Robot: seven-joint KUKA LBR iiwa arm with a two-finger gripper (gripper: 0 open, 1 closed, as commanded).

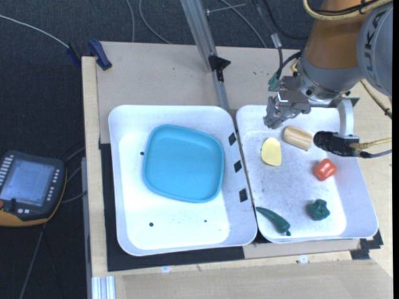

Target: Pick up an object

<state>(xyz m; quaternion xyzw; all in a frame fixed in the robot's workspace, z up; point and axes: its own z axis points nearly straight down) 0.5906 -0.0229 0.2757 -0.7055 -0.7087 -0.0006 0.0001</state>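
Camera view: claw [276,118] hangs low over right bin's [358,195] far-left corner; finger state can't be told. Tan cylinder [297,137] just right, yellow piece [271,152] just nearward, likely candidates. Blue plate [183,162] fills left bin [124,185].

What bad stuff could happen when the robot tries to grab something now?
The pincer hangs over the far end of the right bin, close to the tan roll and yellow piece. It might nudge one away instead of catching it. Both sit close together, so it could bump the two at once.
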